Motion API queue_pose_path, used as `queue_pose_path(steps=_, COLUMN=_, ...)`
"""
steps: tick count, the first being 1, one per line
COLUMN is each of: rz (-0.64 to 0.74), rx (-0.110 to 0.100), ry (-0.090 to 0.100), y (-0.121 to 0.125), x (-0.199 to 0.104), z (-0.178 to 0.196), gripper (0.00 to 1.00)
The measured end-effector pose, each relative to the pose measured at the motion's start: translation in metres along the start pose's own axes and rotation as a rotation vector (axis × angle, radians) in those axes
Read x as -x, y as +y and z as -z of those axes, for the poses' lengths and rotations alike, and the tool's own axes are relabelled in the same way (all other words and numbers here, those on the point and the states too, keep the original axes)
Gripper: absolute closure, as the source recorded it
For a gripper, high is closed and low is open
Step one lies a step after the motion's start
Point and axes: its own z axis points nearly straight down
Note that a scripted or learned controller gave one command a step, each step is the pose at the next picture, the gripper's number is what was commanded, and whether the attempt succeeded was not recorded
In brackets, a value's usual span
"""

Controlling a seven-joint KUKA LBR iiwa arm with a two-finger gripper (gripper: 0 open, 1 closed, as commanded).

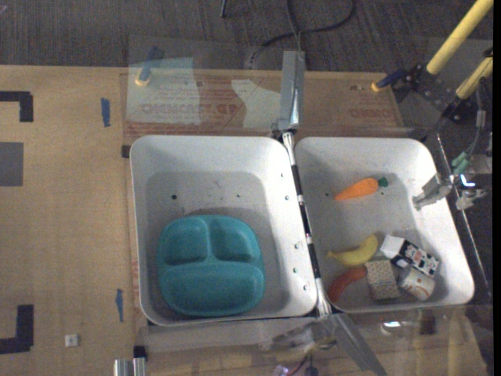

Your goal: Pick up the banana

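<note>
The banana [354,251] is lying in the right bin [344,159], below the carrot [361,189] and touching a red thing [344,283] that is partly hidden. Beside the banana, small boxes [401,269] are crowding together, hard to distinguish. The claw [438,190] is hanging at the bin's right wall; I cannot tell its opening.

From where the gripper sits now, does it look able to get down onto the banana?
Probably yes. The banana lies uncovered on the right bin floor, nothing above it. The gripper sits near the right wall. A tan block and red item crowd one side.
</note>
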Motion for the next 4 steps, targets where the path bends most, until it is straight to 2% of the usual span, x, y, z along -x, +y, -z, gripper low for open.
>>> queue_pose_path(steps=1, rz=-0.290, rx=0.025, ry=-0.004, y=-0.023, x=-0.044, z=-0.151, gripper=0.00)
queue_pose_path(steps=2, rz=-0.202, rx=0.052, ry=-0.021, y=-0.020, x=-0.054, z=-0.159, gripper=0.00)
queue_pose_path(steps=3, rz=-0.601, rx=0.073, ry=-0.012, y=-0.015, x=-0.075, z=-0.159, gripper=0.00)
queue_pose_path(steps=4, rz=-0.526, rx=0.050, ry=0.000, y=0.048, x=-0.036, z=-0.159, gripper=0.00)
